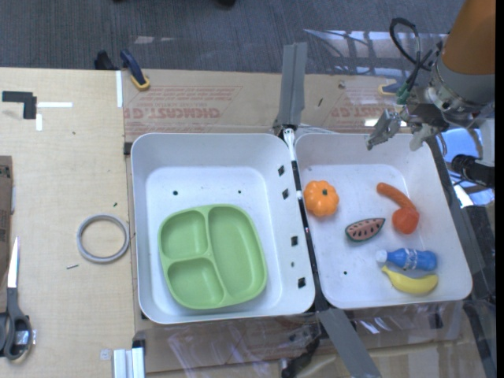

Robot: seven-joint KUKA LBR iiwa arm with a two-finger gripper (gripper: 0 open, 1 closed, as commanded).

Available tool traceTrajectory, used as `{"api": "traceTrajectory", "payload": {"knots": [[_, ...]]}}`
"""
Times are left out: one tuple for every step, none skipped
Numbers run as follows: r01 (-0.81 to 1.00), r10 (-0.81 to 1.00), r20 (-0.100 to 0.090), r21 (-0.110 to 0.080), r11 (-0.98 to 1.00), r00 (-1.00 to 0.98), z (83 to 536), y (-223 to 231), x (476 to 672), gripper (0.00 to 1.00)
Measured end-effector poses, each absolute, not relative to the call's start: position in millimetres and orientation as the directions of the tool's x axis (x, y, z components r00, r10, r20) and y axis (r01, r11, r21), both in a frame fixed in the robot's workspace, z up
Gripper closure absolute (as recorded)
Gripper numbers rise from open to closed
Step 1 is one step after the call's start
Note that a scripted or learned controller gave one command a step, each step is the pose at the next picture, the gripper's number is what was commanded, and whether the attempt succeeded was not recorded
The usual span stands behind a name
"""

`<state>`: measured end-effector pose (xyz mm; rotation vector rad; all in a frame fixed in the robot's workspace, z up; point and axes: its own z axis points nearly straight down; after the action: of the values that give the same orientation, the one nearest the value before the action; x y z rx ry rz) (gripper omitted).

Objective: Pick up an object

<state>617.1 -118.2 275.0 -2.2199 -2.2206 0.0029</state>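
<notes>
**Hovering arm over the right bin, nothing yet picked**

Spanning most of the view, the surface (63, 172) carries two white bins side by side. Left bin (150, 164): holds one green divided tray (211, 254) with three compartments. Right bin (346, 286): holds the candidate objects, all lying loose and apart from the arm. Arm (472, 30): grey with an orange band, entering at the far right, cut off by the frame edge. Gripper (400, 128): poised above the far edge of the right bin; fingers appear spread apart with nothing between them.

Objects, largest first: orange pumpkin (321, 198), left side of the right bin; carrot (398, 207), right of centre; yellow banana (409, 281), near right corner, touching the blue bottle (411, 259) just beyond it; watermelon slice (365, 229), centre.

Step in hand, as judged: approach and selection. The pumpkin and the carrot stand clear of neighbours and should offer the cleanest closure; the banana and bottle, being in contact, risk a double or a slipped grasp. Descend straight, straddle the object's narrow axis, close only once the fingers flank it.

Hard to make out: fingertip outline, blurred against cables and clutter; height above the bin floor. Off to the left, a tape ring (103, 237) and scissors (14, 325), partly cut off.
</notes>
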Motion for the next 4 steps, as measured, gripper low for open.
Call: {"api": "traceTrajectory", "payload": {"knots": [[1.0, 1.0, 0.0, -0.004, -0.003, 0.003, 141.9, -132.6, 576.6, 0.0], [1.0, 1.0, -0.001, 0.001, 0.001, -0.001, 92.2, -115.1, 651.7, 0.0], [1.0, 1.0, 0.0, -0.002, -0.004, 0.004, 91.6, -100.4, 588.3, 0.0], [1.0, 1.0, 0.0, -0.002, -0.003, 0.003, 91.2, -96.1, 527.8, 0.0]]}}
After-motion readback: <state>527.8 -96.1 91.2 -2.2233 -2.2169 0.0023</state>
